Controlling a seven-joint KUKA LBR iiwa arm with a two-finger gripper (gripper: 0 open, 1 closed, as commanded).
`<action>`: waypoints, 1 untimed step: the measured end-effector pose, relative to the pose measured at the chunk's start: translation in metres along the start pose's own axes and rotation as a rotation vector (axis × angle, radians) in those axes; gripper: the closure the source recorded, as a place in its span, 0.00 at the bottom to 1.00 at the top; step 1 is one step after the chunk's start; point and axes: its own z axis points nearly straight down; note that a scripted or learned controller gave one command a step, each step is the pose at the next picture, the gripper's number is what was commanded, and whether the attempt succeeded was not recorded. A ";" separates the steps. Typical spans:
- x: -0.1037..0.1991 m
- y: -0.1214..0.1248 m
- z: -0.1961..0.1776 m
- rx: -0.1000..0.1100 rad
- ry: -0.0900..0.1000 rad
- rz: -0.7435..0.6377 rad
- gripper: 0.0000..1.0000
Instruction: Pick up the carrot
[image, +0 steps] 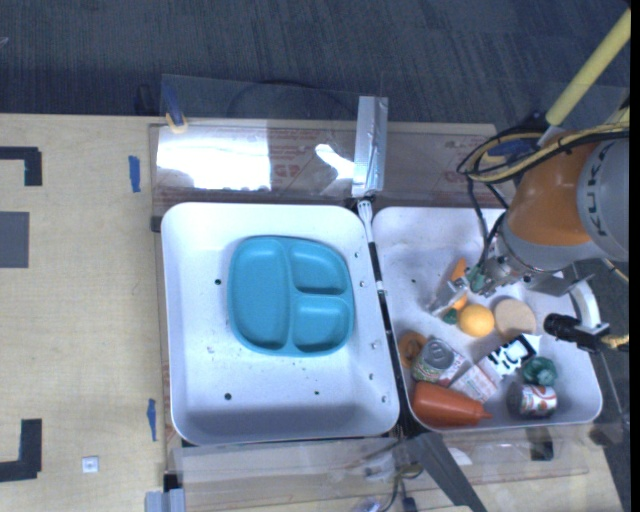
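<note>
My hand (467, 283) is down in the right bin (420, 240), near its middle, below the orange band of my arm (548, 205). From this angle I cannot tell whether it is wide or narrow, nor whether it grips anything. A small orange bit (458, 271) shows right at its tip, but I cannot make out what it is.

Just beside my hand, toward the front, lie a round yellow-orange fruit (477, 320) and a pale beige round thing (515, 317). Further forward are a tin (437, 360) and a small white packet (482, 381).

The carrot (447, 403) lies well apart from my hand, along the bin's front edge by the left corner. It is reddish orange, smooth, thick and tapered, lying flat with its narrow end pointing right, touching the tin.

The left bin (190, 330) holds a blue divided plate (292, 295). Both bins sit on the counter (70, 300).
</note>
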 end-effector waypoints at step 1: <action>-0.003 0.001 -0.013 -0.008 -0.005 0.004 1.00</action>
